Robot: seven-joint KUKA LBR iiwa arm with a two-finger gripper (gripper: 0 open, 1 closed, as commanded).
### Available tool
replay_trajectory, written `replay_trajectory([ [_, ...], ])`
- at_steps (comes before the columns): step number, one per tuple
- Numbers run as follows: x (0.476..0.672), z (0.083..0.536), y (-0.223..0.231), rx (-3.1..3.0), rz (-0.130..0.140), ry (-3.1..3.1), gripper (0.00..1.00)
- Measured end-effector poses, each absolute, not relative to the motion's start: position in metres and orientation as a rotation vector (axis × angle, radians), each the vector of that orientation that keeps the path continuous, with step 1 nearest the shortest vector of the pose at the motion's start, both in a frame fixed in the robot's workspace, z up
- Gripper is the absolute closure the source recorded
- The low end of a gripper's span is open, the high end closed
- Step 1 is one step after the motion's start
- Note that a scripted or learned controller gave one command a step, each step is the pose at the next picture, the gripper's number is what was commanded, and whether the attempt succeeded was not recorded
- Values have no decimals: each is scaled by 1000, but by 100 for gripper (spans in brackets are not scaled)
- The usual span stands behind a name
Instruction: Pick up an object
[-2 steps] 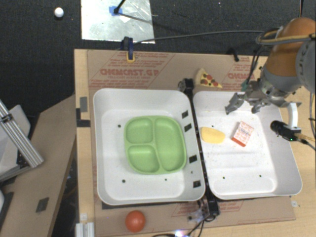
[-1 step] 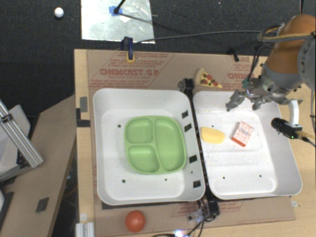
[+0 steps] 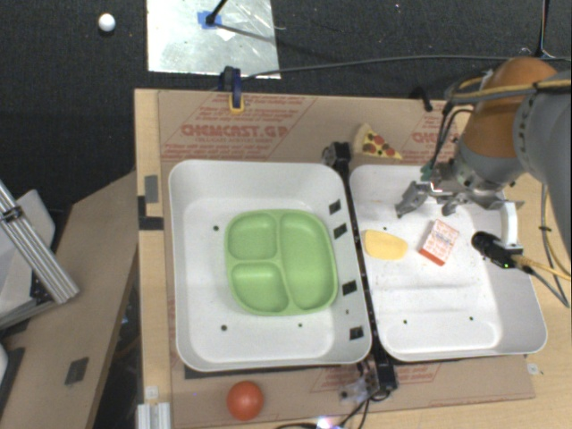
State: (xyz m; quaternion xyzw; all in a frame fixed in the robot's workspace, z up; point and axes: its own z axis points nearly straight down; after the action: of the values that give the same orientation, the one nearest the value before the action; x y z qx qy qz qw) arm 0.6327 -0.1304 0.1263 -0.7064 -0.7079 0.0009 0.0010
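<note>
Near the right white bin's (image 3: 514, 329) middle lie a flat yellow wedge-shaped piece (image 3: 385, 245) and a small red-and-white printed card (image 3: 439, 241); the gripper (image 3: 432, 198) hovers above its far edge, fingers apart.

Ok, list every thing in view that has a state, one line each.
green tray: lying flat in the left bin, its compartments bare.
yellow piece: lying flat in the right bin, not held.
red and white packet: lying flat in the right bin, apart from the yellow piece, not held.
pizza slice toy: lying on the board behind the bins.
red ball: resting in front of the left bin.
claw: above the right bin's far part, holding nothing.
</note>
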Motion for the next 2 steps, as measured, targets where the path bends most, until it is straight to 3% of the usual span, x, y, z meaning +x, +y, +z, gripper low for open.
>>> replay_trajectory([
  [1, 634, 84, -130, -2220, -2, -2225, 0],
  [2, 635, 96, -130, -2222, -5, -2227, 100],
])
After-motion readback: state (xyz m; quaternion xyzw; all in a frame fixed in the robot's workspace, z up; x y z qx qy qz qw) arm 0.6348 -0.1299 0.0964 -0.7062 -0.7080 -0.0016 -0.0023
